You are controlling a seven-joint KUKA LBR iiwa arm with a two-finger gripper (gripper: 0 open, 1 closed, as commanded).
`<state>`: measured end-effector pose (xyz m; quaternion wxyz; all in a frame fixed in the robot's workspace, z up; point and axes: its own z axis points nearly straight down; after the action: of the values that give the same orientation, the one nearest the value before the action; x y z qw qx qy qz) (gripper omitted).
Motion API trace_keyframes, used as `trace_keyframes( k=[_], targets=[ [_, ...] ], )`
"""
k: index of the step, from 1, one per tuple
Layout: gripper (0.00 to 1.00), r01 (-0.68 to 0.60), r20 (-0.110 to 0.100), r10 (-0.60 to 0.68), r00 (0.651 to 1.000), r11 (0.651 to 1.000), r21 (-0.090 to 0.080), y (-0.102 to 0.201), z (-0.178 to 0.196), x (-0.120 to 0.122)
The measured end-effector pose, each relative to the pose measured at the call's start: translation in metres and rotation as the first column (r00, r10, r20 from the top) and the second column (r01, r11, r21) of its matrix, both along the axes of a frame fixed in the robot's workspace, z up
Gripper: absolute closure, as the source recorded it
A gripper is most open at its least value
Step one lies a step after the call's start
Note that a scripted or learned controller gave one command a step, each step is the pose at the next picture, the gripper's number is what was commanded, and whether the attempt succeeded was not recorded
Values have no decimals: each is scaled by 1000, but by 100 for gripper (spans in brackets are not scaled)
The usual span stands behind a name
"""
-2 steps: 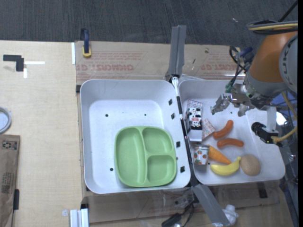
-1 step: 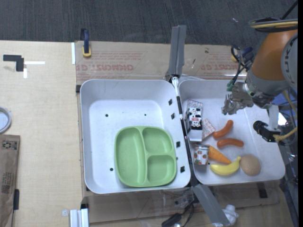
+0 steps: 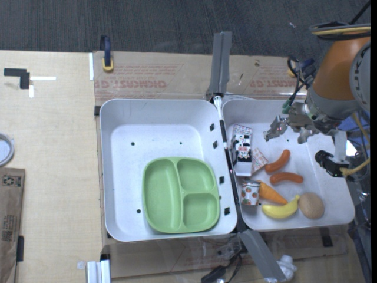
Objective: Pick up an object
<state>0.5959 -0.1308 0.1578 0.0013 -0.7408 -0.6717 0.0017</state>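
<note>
Gripper (image 3: 288,130) hangs over the right bin (image 3: 336,217), upper part, fingers spread apart w/ nothing between them. Below it in that bin: 2 sausages (image 3: 278,161), carrot (image 3: 272,193), banana (image 3: 280,209), brown egg-shaped obj (image 3: 311,206), milk carton (image 3: 241,149). Green divided plate (image 3: 181,194) sits in left bin (image 3: 118,158)

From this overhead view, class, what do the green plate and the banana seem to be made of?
Green plate: looks like moulded plastic, matte; uniform colour, rounded dividers forming three compartments. Banana: probably a plastic toy; smooth, even yellow without blemishes, though a real fruit can't be ruled out.
</note>
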Motion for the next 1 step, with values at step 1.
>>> trace_keyframes(
  k=[1],
  targets=[
    [0,121,1,-121,993,993,1,-40,-67,-49]
  ],
)
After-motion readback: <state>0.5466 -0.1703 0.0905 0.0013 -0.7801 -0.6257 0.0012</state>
